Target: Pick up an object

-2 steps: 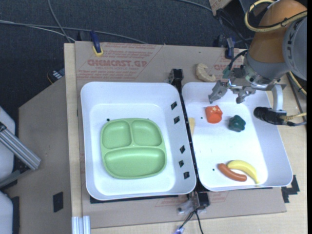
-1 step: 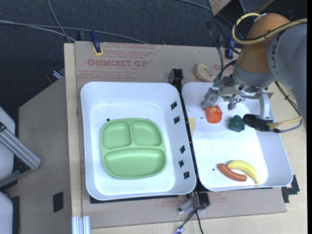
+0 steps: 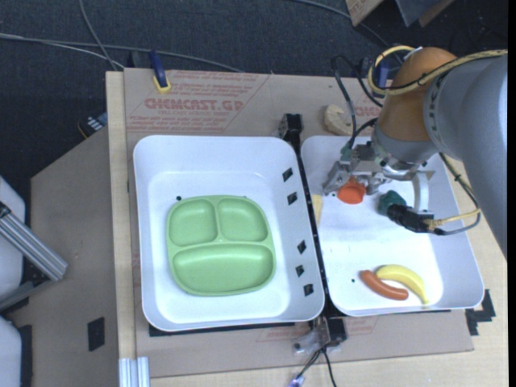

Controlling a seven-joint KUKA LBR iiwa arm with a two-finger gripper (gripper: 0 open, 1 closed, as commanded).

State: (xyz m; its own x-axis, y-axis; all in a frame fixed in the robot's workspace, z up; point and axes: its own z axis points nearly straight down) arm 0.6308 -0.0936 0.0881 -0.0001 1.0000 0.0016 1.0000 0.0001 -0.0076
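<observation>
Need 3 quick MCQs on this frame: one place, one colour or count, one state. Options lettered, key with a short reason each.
1. Where does the green divided plate lie?
A. in the left bin
B. in the right bin
C. on the bench outside the bins

2. What colour is the small object under the gripper?
A. blue
B. orange
C. white

3. How do the banana and the sausage lie?
A. in separate bins
B. side by side, touching, at the near end of the right bin
C. stacked on the plate

Key: 1 A, the plate sits inside the left bin. 2 B, it shows orange against the white floor. 3 B, both lie together in the right bin.
</observation>
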